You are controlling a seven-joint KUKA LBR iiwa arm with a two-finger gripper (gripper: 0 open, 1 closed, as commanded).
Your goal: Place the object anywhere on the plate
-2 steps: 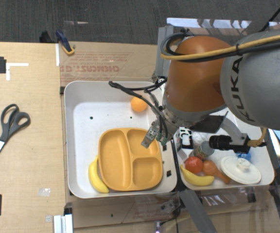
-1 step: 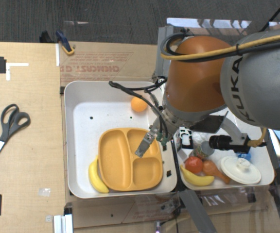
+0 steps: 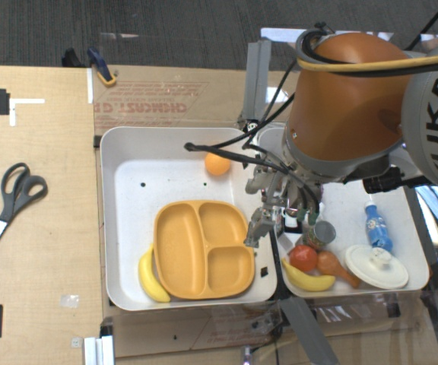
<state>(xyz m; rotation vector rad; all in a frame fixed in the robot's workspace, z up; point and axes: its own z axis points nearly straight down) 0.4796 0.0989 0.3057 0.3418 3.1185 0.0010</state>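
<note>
A yellow plate point(image 3: 204, 249) with three compartments lies in the front of the left bin point(image 3: 120, 204). My gripper point(image 3: 281, 220) hangs over the wall between the two bins, just off the plate's right rim and above-left of a red tomato-like fruit point(image 3: 304, 258). Cables and the wrist hide what is under it. An orange ball point(image 3: 217, 163) rests behind the plate. A banana point(image 3: 148, 278) lies tucked against the plate's front left rim.
The right bin point(image 3: 417, 226) holds a second banana point(image 3: 312, 282), a carrot-like piece point(image 3: 338, 268), a white round lid point(image 3: 376, 267) and a blue bottle point(image 3: 377, 229). Scissors point(image 3: 10, 200) lie on the bench at the left. The arm's orange band point(image 3: 341, 97) looms over the right bin.
</note>
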